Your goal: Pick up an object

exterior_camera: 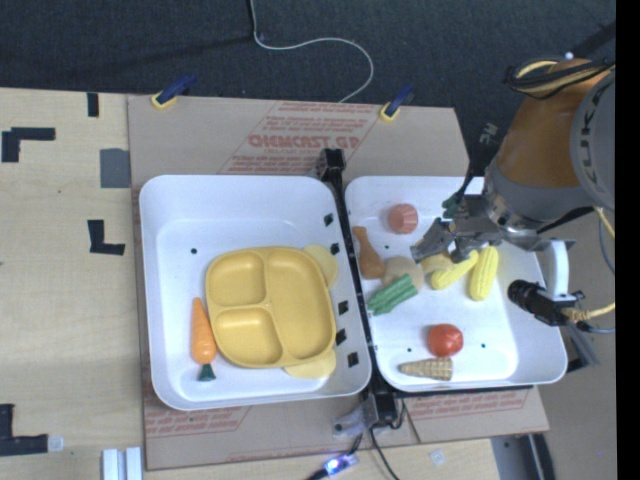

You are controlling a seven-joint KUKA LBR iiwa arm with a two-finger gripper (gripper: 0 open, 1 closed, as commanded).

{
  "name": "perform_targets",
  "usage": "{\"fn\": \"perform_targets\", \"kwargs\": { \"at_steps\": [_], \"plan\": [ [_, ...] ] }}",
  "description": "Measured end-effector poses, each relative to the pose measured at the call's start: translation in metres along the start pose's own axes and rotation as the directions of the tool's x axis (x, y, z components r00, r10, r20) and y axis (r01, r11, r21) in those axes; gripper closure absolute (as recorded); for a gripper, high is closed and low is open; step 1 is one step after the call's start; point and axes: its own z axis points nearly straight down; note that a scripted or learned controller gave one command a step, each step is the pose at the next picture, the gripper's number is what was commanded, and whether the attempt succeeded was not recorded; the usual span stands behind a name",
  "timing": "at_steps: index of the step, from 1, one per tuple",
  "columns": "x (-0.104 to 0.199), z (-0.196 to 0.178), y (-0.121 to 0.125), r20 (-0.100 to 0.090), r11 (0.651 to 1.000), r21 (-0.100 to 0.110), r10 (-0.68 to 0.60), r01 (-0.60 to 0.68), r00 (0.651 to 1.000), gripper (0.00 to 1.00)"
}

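My gripper (447, 245) hangs low over the right bin (530, 363), its dark fingers right above a yellow corn cob (451, 273). A second corn cob (483, 271) lies just to the right of it. Around them lie a pink round piece (403, 218), a brown piece (367, 254), a green bean pod (392, 294), a red tomato (445, 340) and a tan cone (428, 370). Nothing shows held between the fingers.
The left bin (170, 203) holds a yellow divided plate (270, 305), an orange carrot (203, 336) at its left and yellow flat pieces under the plate. A black divider (345, 243) separates the bins. A black-tipped arm part (535, 301) overhangs the right bin's right side.
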Motion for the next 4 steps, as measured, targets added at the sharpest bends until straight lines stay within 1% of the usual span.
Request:
{"fn": "perform_targets", "kwargs": {
  "at_steps": [1,2,3,4],
  "plan": [
    [0.058,0.009,-0.003,0.0,1.0,0.001,0.0,0.0,1.0,1.0],
    [0.117,-0.005,-0.003,0.0,1.0,0.0,-0.002,0.002,1.0,1.0],
    [0.12,-0.001,-0.002,0.002,1.0,0.002,0.005,-0.005,1.0,1.0],
    [0.126,-0.007,-0.004,0.001,1.0,0.0,0.004,-0.004,1.0,1.0]
  ]
}}
